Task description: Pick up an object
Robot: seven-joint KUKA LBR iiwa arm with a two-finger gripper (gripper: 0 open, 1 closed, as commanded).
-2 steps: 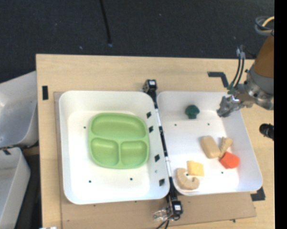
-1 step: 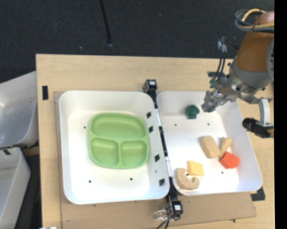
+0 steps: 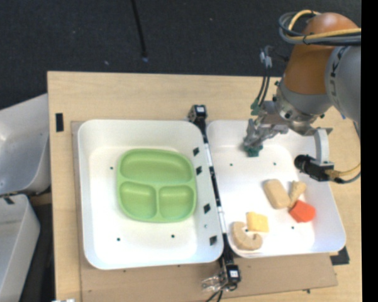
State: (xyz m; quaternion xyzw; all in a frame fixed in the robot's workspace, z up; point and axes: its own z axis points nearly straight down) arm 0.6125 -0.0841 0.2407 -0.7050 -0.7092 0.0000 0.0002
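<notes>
My gripper hangs over the upper left part of the right bin, its dark fingertips close to the bin floor with nothing visible between them. The objects lie lower right of it: a tan bread-like piece, a small tan wedge, an orange-red block, a yellow cheese-like cube and a beige ring-shaped piece near the front rim. All of them lie apart from the gripper.
The left bin holds a green divided plate. A black divider with clips runs between the bins. A black cable connector hangs over the right bin's right side. White equipment stands left of the bench.
</notes>
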